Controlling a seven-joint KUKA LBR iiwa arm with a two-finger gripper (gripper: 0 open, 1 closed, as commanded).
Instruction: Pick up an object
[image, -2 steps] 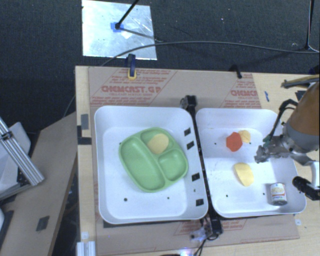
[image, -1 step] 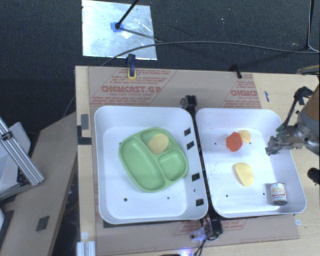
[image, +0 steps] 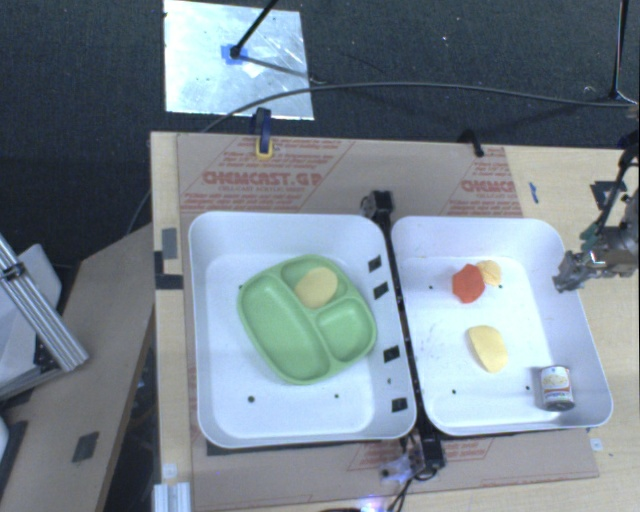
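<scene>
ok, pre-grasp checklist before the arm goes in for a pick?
1. Targets present in the right bin: ok. Red piece, small yellow piece, larger yellow piece, small can.
2. Isolated target: ok for the larger yellow piece, which lies apart from the others; not ok for the red piece, touching the small yellow one.
3. Gripper position: not ok, at the bin's right rim, not above any object.
4. Finger opening: cannot tell.
5. Can near the wall: not ok, it sits in the bin's lower right corner.
6. Left bin: green divided tray holds a yellow piece; ok.
</scene>
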